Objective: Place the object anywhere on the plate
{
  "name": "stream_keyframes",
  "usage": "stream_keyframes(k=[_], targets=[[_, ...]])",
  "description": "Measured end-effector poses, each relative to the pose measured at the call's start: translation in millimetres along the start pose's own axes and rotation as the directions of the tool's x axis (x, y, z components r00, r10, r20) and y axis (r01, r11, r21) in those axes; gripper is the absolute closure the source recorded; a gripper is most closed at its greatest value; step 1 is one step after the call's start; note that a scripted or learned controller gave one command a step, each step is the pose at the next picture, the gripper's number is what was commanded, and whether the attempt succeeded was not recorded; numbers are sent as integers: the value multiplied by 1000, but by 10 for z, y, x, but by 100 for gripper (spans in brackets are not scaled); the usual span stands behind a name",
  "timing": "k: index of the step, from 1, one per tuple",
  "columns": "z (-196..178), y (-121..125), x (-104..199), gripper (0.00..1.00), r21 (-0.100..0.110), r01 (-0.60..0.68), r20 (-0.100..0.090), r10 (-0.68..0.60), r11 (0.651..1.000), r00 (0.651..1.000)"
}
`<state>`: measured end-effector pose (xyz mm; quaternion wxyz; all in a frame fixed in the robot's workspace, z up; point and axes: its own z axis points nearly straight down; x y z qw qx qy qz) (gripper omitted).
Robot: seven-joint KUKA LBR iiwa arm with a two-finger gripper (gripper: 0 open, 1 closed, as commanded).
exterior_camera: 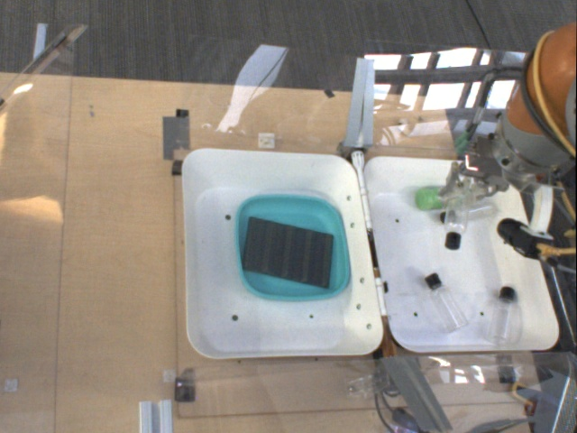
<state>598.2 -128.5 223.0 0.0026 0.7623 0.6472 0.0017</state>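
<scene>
Robot arm (550, 88) hovers over right bin (397, 327), near a green object (427, 197).

The gripper (464, 192) hangs at the right bin's upper part, just beside the green object; whether it is spread or pressed together cannot be told. A teal plate (248, 219) carrying a dark ridged slab (288, 251) sits in the left bin (207, 323). Three clear black-capped bottles (446, 305) lie in the right bin.

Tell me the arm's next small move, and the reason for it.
Probably lower onto the green object and grip it. The gripper sits over the right bin beside it, while the teal plate in the left bin already bears a dark slab.
</scene>
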Motion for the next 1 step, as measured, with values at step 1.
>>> stream_keyframes(k=[1], targets=[[0, 0, 0, 0, 0, 0, 0, 0, 1000, 1000]])
